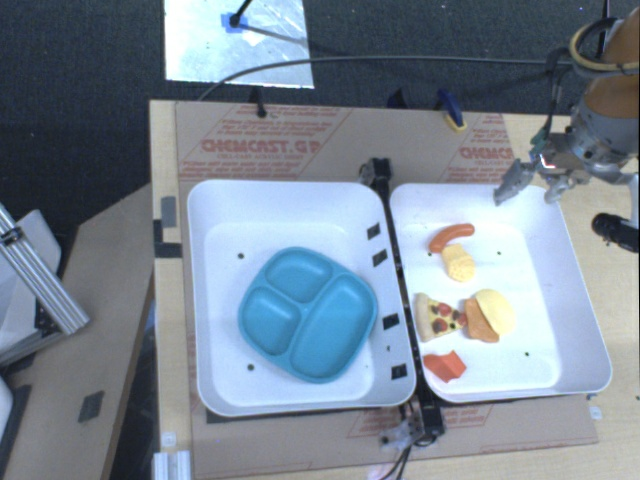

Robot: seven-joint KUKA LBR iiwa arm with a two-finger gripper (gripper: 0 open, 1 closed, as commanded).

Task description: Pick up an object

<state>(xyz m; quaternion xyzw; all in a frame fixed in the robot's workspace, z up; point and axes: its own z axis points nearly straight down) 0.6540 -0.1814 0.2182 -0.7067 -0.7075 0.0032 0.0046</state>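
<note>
1. At the upper right corner, the arm [607, 88] is cut off by the frame edge, and its end effector [533, 181] hangs over the far rim of the right bin [580, 298] with fingers spread apart, nothing between them.
2. Small toy foods lie inside that bin: a red sausage [451, 235] touching a yellow corn piece [459, 263], a pizza slice [438, 317] beside a yellow-and-orange piece [489, 315] that is hard to identify, and a red-orange chunk [445, 365] near the front.
3. A blue divided plate [308, 313] sits in the left bin [215, 268], well apart from the end effector.
4. Black clips line the seam between the bins, and cables cross the table [300, 138] behind them.
5. Bare bin floor lies open along the right bin's right side.
</note>
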